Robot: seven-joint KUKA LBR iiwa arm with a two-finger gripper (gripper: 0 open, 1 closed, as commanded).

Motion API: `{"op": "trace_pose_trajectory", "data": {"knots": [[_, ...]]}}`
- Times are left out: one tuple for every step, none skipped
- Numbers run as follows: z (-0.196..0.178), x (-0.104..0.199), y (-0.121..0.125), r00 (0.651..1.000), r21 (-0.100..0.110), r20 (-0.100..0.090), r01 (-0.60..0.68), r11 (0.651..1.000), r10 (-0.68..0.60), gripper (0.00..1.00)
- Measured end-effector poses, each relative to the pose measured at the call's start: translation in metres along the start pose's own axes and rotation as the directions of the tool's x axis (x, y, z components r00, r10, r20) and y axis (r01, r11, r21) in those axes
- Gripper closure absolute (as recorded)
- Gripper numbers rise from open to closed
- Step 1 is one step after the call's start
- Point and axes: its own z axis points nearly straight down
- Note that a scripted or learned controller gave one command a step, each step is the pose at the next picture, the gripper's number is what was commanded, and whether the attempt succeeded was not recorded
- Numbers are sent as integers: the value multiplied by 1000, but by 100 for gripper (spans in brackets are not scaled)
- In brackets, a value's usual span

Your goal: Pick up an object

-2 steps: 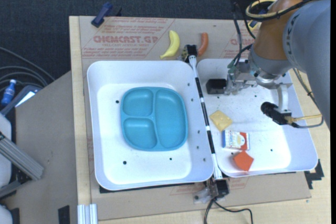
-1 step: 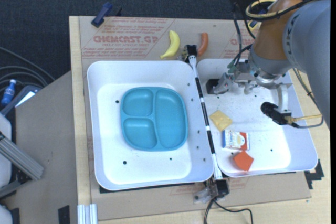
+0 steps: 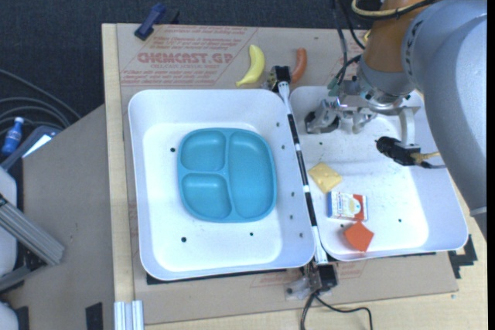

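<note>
Candidates for picking, all in the right bin point(image 3: 441, 232): yellow block point(image 3: 325, 177) just below the hand point(image 3: 340, 120), small carton point(image 3: 346, 205) and orange piece point(image 3: 358, 236) farther off. Hand low over the bin's far end, grip state impossible to tell, likely poised to descend.

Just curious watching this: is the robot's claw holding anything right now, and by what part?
It cannot be told. The gripper hangs low in the right bin; nothing visibly sits in it.
</note>
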Motion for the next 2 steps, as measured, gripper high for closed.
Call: {"op": "trace_pose_trajectory", "data": {"knots": [[-11, 2, -2, 1000, 14, -5, 2, 1000, -2, 100], [-151, 39, -46, 1000, -53, 10, -7, 999, 7, 100]]}}
